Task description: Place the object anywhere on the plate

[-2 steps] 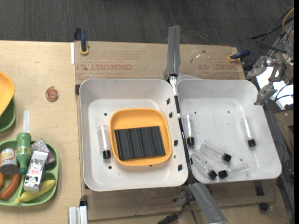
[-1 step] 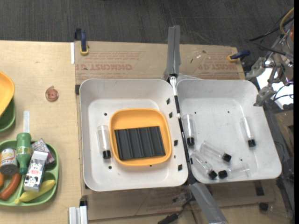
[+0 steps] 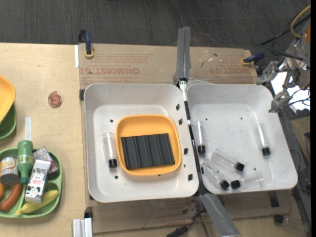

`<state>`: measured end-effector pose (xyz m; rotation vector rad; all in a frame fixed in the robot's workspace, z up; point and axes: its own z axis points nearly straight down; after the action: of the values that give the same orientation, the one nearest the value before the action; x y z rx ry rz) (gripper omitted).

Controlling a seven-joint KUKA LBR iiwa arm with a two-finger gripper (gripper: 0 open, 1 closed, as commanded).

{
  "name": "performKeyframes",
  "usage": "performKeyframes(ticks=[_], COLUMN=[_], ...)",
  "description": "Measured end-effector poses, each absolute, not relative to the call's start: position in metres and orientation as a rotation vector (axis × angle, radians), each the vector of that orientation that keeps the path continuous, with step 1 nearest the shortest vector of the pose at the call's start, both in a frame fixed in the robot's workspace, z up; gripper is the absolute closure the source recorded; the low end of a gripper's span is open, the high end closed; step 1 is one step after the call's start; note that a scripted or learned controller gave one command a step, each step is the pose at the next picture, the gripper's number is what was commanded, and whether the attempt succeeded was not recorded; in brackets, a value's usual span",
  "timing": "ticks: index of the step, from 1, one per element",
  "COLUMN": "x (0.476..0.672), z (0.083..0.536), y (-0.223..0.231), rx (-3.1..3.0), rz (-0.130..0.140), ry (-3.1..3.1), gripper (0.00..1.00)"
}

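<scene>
An orange plate (image 3: pixel 147 120) with a dark ribbed insert (image 3: pixel 148 150) lies in the left bin (image 3: pixel 94 102). One clear tube with a black cap (image 3: pixel 109 150) lies just left of the plate, on the bin floor. The right bin (image 3: pixel 232 102) holds several more capped clear tubes: one along its left wall (image 3: pixel 199 137), one at the right (image 3: pixel 261 138), and a cluster near the front (image 3: pixel 228 161). My gripper (image 3: pixel 279 85) hangs at the right bin's far right corner, above the rim and apart from every tube.
On the bench at far left are a green tray of toy food (image 3: pixel 29 186) and a yellow bowl (image 3: pixel 5 102). Blue clamps (image 3: pixel 85 41) pin brown cardboard behind the bins. Cables and metal framing crowd the right edge.
</scene>
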<state>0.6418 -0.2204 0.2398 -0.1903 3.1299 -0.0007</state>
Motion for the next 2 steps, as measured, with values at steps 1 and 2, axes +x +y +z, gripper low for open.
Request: performKeyframes(ticks=[1,2], x=[0.647,0.660], z=[0.239,0.227], y=[-0.220,-0.220], rx=[-0.291,-0.704], rz=[-0.003,0.000], ry=[3.120,3.055], gripper=[0.00,0.00])
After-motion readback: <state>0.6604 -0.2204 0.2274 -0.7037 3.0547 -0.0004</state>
